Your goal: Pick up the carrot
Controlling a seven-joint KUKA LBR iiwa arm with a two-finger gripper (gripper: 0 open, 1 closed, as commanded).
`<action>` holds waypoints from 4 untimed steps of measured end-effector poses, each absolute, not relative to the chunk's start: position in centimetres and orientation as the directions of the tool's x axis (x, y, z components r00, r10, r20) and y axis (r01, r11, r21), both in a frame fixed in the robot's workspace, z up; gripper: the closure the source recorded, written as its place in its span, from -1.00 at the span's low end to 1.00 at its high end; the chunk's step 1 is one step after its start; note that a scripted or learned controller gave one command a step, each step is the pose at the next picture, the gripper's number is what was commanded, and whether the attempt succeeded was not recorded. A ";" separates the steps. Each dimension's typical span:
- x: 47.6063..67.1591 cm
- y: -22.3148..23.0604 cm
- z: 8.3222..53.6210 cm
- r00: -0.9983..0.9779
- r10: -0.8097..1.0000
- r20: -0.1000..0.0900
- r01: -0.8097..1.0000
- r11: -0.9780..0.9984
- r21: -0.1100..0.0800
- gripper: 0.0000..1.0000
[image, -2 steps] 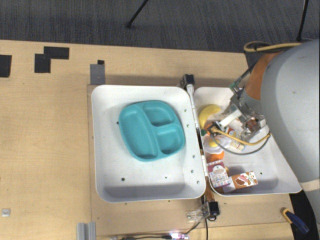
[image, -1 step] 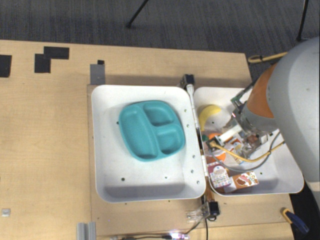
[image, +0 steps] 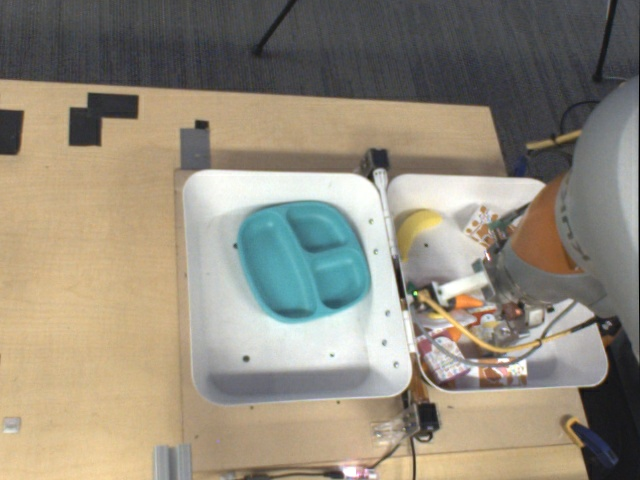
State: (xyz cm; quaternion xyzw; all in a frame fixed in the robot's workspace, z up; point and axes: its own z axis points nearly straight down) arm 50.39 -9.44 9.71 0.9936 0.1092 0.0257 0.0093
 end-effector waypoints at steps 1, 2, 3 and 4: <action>50.4 -9.1 9.7 0.974 0.220 0.048 0.218 -0.975 0.031 -1.00; 50.3 -8.8 9.7 0.974 0.220 0.048 0.219 -0.975 0.035 -1.00; 50.3 -8.8 9.7 0.975 0.217 0.049 0.216 -0.976 0.034 -1.00; 50.8 -8.9 9.6 0.975 0.218 0.034 0.217 -0.976 0.027 -1.00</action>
